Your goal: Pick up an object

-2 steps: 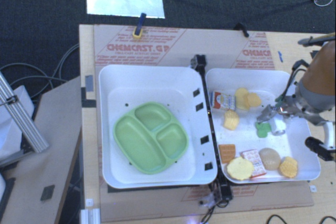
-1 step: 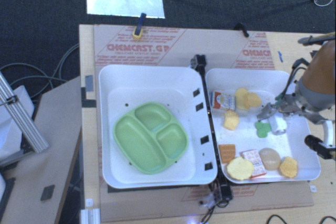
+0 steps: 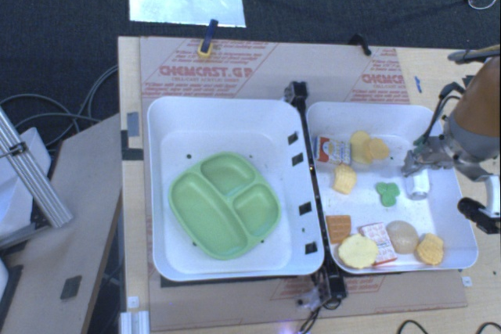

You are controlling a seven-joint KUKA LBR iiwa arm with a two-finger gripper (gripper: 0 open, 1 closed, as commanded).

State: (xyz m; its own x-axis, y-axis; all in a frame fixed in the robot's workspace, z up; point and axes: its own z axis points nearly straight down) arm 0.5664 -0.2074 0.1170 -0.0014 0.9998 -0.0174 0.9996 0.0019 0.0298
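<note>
My gripper (image 3: 417, 184) hangs low over the right side of the right bin (image 3: 468, 240), with the grey arm and its orange band (image 3: 479, 112) coming in from the right. Just left of the gripper lies a small green piece (image 3: 387, 192). Toy foods lie around the bin: a small carton (image 3: 330, 149), two yellow rounds (image 3: 369, 146), a yellow chunk (image 3: 344, 179), an orange cracker (image 3: 339, 228), a yellow disc (image 3: 358, 251), a red and white packet (image 3: 379, 240), a beige round (image 3: 402, 236) and a yellow waffle (image 3: 430, 249). Nothing is seen held.
The left bin (image 3: 167, 125) holds a green divided plate (image 3: 225, 203). A black divider with clips (image 3: 307, 168) runs between the bins. Cardboard (image 3: 235, 66) lines the bench behind them, and a metal frame (image 3: 31, 176) stands at the far left.
</note>
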